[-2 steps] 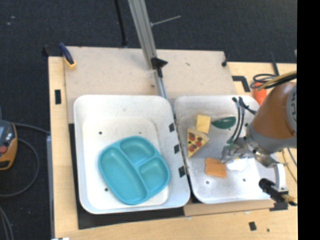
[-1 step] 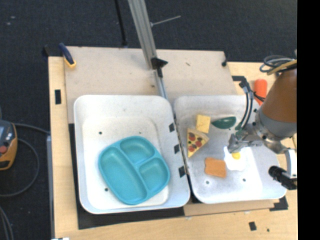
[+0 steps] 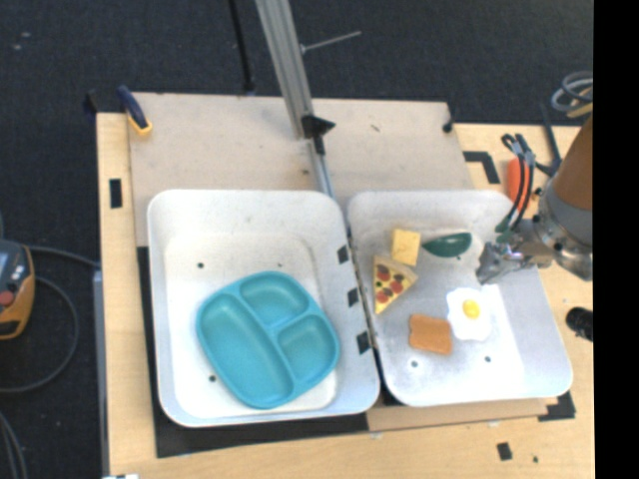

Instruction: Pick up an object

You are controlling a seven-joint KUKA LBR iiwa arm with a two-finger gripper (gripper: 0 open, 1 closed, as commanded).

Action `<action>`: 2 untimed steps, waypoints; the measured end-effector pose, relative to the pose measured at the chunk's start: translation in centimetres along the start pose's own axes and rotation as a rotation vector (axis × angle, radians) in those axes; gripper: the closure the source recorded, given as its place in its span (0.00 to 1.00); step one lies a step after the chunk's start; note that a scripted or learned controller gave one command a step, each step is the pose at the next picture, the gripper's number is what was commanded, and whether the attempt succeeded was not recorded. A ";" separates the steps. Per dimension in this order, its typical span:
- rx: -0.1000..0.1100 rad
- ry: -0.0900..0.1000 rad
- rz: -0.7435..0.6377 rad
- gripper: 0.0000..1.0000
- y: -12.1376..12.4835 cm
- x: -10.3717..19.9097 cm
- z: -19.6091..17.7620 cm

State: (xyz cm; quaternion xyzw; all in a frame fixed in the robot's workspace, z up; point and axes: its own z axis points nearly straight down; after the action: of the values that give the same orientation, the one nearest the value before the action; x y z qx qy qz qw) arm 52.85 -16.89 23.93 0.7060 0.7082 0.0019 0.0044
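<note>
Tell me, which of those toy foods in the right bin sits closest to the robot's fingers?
The fried egg, white with a yellow yolk, lies just below the gripper. The green piece, cheese, pizza slice and toast lie farther left.

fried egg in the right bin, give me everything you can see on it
The fried egg is a flat toy piece, white with a round yellow yolk near its middle, plastic-looking with a wavy outline. It lies flat on the floor of the right bin, toward that bin's right half. Its lower-left edge sits next to the orange-brown toast piece; whether they touch is unclear. The tool hangs just above and to its right, not on it.
</note>
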 end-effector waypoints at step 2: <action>0.007 0.004 -0.004 1.00 0.1 5.3 -2.4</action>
State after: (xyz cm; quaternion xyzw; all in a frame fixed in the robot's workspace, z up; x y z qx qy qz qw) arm 52.88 -11.54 26.33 0.7046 0.7096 0.0007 0.0006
